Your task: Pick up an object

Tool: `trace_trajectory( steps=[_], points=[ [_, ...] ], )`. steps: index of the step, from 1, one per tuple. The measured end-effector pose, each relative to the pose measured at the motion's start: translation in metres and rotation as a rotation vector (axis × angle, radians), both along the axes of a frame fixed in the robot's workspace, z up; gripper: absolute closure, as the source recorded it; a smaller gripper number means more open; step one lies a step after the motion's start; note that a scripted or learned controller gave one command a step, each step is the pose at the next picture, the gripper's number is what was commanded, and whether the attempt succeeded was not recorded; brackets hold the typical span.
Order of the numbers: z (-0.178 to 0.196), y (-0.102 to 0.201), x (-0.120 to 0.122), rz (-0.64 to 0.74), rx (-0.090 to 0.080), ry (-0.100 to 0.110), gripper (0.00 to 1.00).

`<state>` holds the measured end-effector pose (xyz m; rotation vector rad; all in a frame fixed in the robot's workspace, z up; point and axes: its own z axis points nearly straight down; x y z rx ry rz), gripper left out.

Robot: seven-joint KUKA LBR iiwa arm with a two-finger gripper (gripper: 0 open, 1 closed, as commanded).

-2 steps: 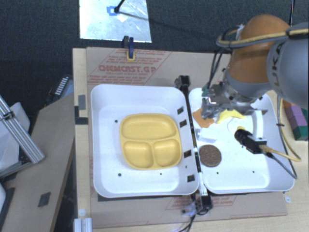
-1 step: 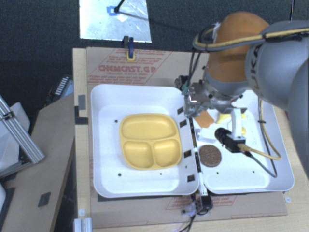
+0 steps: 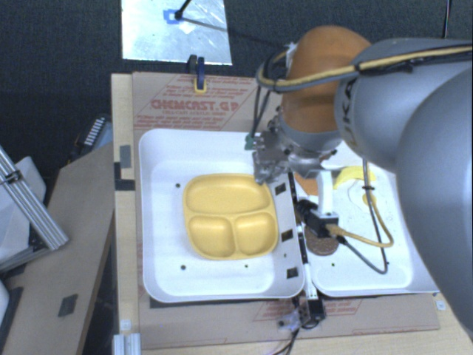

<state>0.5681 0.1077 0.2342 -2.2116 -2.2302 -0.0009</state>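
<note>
The yellow divided tray (image 3: pixel 229 217) lies flat in the left bin (image 3: pixel 159 198), its long axis across the bin. The end effector (image 3: pixel 267 170) hangs at the tray's upper right corner; its opening cannot be told.

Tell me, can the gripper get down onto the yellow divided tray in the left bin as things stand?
Probably yes. The yellow divided tray lies alone and uncovered in the left bin, and the gripper sits just above the tray's right rear corner. An edge grasp on that shallow rim may slip, though.
</note>
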Motion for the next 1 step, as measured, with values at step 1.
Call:
trace_trajectory(
  steps=[1],
  points=[
    [0.0010, -0.0025, 0.0000, -0.004, 0.000, -0.001, 0.00]
  ],
)
